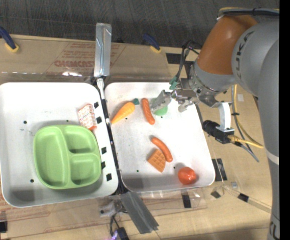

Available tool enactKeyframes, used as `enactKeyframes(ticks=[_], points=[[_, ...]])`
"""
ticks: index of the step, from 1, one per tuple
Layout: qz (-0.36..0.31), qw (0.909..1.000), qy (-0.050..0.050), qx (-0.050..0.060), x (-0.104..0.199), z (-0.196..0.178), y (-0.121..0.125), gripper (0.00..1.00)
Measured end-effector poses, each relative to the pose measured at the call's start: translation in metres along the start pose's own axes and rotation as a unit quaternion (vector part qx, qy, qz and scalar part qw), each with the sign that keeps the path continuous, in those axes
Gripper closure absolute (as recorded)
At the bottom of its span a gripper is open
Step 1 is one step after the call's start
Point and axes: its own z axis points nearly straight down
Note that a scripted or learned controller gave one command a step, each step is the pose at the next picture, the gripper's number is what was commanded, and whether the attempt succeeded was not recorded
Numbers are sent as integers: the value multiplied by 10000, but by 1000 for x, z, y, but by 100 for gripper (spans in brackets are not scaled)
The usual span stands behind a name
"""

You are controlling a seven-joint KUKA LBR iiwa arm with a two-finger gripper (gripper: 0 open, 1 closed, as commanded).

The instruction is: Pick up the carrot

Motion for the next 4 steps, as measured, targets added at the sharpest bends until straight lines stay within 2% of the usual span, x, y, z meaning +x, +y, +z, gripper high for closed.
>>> enactKeyframes(ticks=[1,2,3,4], points=[[-503,9987,-2,9,32,113,64,0],[-619,9981,-4,-4,45,145,68,0],[-636,9980,-6,-3,45,134,69,100],[-23,10000,-4,-26,109,43,74,100]])
